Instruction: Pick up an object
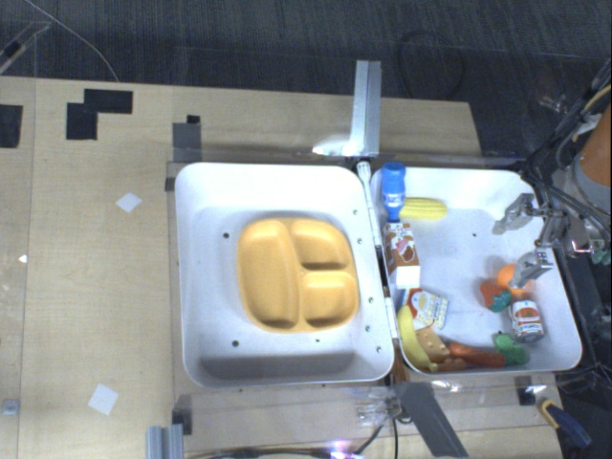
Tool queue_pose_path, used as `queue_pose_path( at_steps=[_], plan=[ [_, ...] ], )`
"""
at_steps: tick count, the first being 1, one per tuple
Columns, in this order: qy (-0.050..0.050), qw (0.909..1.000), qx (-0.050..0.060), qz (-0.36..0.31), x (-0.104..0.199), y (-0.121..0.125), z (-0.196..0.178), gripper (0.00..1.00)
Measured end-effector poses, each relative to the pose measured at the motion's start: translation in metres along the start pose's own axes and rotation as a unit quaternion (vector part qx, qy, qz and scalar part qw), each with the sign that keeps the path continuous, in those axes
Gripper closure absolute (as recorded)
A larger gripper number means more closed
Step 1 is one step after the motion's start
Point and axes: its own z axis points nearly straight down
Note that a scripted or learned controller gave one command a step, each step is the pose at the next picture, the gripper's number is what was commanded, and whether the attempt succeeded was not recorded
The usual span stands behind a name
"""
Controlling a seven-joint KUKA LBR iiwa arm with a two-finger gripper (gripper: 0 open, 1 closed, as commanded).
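Right now I read the fingers (516,213) as spread apart with nothing between them: one metal tip sits at the upper right of the right bin (469,247), the other lower down, just above the orange toy (497,293). My gripper (529,240) hangs over that bin's right side, the arm coming in from the frame's right edge. Candidates lie near: the orange toy directly below, a small can (527,318) beside it, a carrot (473,356) and banana (413,338) along the bottom wall, corn (424,208) and a blue-capped bottle (393,187) at the top. The left bin (201,256) holds a yellow divided tray (296,273). I judge the pick not yet made; descent, closing and lifting remain.
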Motion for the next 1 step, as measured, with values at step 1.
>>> queue_pose_path(
  at_steps=[1],
  plan=[
    [0.004, 0.9990, -0.002, 0.045, -0.1115, 0.0214, 0.0836, 0.00]
  ],
)
